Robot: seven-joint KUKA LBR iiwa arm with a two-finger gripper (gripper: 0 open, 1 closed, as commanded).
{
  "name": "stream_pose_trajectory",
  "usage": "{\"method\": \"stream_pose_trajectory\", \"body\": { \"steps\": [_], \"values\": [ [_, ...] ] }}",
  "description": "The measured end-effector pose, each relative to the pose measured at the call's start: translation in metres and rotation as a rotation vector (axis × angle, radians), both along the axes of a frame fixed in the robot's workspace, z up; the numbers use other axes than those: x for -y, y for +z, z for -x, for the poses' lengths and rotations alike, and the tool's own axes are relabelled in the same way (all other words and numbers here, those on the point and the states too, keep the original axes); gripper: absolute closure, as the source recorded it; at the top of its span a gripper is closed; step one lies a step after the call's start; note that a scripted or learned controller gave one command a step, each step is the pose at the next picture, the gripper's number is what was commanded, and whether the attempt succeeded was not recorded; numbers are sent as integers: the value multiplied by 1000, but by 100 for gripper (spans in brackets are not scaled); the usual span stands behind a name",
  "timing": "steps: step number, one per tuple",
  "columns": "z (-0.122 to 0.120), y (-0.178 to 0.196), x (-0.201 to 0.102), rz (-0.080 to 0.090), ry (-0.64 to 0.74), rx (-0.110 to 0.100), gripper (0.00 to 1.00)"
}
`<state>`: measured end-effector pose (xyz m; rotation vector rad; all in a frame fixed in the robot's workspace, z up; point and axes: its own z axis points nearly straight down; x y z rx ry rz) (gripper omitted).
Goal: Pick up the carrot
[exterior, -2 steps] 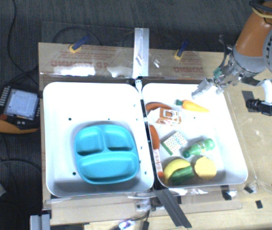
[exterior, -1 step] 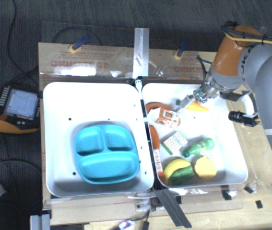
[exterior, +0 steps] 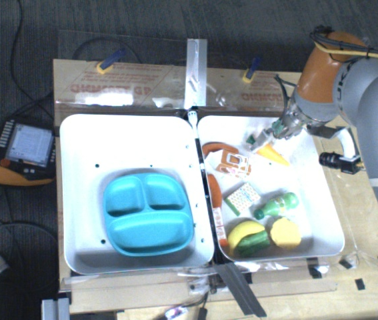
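carrot – orange, lying lengthwise tight against the right bin's left wall, likely awkward for a grasp | gripper – at that bin's far side above a yellow wedge, well apart from the carrot; cannot tell its opening – blurred, nothing visibly held | blue tray in left bin

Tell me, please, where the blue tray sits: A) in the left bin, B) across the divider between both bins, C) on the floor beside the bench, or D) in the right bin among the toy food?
A: the blue tray lies flat inside the left bin, apart from the toy food, which is in the right bin.
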<state>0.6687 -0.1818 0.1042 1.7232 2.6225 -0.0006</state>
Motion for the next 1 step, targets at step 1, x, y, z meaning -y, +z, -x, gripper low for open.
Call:
{"method": "stream_pose_trajectory", "body": {
  "steps": [1],
  "values": [
    [0,94,-15,-3,50,-1,100]
  ]
}}
